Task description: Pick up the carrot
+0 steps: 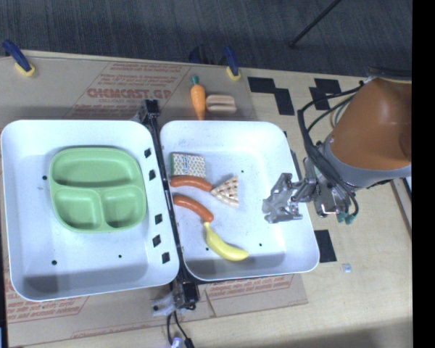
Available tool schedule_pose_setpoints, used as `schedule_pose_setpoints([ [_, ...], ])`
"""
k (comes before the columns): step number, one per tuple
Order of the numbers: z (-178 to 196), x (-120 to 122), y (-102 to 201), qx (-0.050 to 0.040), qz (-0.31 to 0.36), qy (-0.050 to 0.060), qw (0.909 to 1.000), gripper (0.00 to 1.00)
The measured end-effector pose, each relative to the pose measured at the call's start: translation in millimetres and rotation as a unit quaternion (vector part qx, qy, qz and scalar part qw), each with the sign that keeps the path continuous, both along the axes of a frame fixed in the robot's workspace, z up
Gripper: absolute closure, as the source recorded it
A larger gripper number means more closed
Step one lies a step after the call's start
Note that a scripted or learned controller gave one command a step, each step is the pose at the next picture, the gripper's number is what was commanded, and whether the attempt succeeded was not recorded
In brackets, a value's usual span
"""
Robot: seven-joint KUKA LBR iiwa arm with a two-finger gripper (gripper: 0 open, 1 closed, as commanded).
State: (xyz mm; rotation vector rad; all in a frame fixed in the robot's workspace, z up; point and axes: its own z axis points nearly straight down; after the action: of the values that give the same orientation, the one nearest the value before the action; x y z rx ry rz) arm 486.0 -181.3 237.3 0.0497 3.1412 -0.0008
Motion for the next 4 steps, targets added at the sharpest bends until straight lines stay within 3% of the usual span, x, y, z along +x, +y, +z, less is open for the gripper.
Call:
schedule_pose_setpoints([
  [1, 73.9, -7.8, -30.0, -0.0008, 0.142, -0.001, 0.9899, 1.00],
  [2, -10.8, 8.8, 97.8, 0.0004, 0.023, 0.001, 0.9997, 1.00],
  [3, -41.7, 43.6, 30.2, -0.0002, 0.230, 0.000, 0.9731, 1.00],
  [4, -14.6, 9.6, -29.9, -0.0003, 0.333, 0.000, 0.9428, 1.00],
])
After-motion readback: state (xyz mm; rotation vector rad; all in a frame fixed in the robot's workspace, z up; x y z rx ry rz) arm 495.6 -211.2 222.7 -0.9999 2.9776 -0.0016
